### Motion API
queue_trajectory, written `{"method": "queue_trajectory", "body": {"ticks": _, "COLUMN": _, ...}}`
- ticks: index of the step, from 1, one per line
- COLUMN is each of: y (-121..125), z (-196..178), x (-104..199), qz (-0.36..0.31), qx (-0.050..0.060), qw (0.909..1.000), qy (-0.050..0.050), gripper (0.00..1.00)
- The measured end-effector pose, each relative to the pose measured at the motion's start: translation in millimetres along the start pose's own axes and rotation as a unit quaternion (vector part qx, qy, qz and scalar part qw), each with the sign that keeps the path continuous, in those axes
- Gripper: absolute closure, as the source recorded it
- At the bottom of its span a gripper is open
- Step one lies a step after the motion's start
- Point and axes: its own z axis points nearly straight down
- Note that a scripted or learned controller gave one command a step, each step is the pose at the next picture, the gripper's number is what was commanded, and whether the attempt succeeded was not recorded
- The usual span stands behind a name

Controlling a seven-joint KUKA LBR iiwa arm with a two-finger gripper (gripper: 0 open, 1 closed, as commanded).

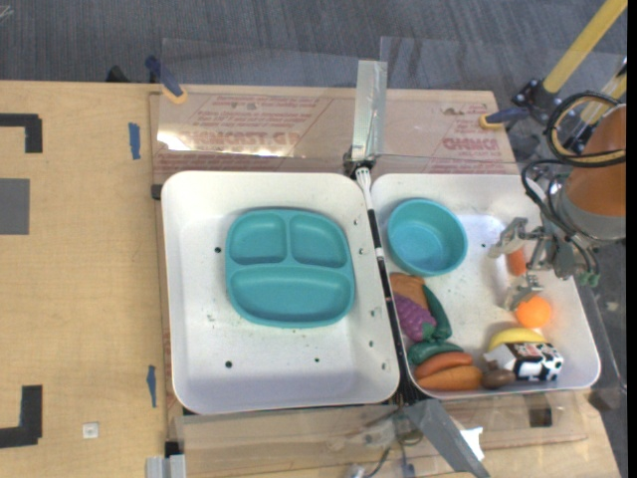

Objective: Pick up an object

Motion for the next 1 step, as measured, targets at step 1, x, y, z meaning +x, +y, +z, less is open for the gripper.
{"method": "queue_trajectory", "body": {"ticks": 1, "y": -4.1, "z": -0.8, "x": 44.8, "qz": -0.002, "qx": 0.000, "qw": 1.0000, "qy": 0.000, "gripper": 0.00}}
